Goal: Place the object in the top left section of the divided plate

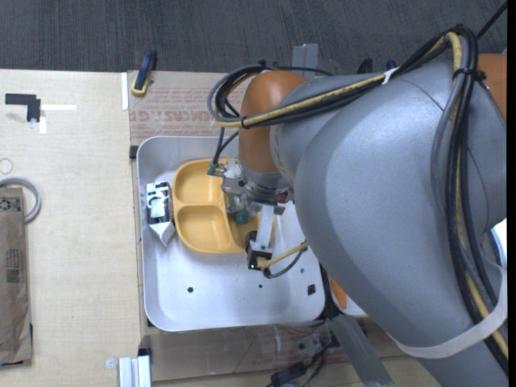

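**Arm over plate, object outside it in the bin**

Yellow divided plate (201,216) sits in upper left part of white bin (226,305). Two sections visible: one upper, one lower, ridge between them. Right side of plate hidden under the arm.

Object (158,203), small black-and-white item, lies on bin floor just beside plate's left rim, between rim and bin's left wall. Touching the rim or not: cannot tell. Not in any plate section. Pale grey-white bit just below it, against lower-left curve of plate; same item or separate, unclear.

Gripper (242,206) down low over plate's right edge, near the ridge, well apart from object. Open or closed: cannot tell, wrist and cables block it. Nothing seen held.

Grey arm (387,200) with orange band fills right half, covers second bin. Black and yellow cables loop off the wrist.

Outside the bin: brown paper bag (12,272) at far left, blue-and-yellow tool (144,72) on cardboard above the bin's top-left corner.
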`<action>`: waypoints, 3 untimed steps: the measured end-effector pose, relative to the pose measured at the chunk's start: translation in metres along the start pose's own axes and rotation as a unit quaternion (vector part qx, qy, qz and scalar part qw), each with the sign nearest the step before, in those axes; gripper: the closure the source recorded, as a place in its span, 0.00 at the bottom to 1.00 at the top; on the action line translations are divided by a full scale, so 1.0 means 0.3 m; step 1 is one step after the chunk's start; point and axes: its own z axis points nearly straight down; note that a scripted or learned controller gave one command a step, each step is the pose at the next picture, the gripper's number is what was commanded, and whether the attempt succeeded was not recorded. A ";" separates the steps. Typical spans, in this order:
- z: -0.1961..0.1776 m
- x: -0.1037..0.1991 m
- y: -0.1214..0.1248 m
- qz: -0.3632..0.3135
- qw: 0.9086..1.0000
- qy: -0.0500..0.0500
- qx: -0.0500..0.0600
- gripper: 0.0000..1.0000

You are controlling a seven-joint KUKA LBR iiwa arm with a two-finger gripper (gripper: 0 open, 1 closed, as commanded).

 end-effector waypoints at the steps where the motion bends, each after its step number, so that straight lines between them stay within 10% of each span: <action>1: 0.004 0.033 0.042 0.047 0.999 -0.010 0.015 1.00; 2: -0.157 0.035 -0.034 0.161 0.987 0.005 0.004 1.00; 3: -0.044 0.181 0.038 0.231 0.973 0.000 -0.007 1.00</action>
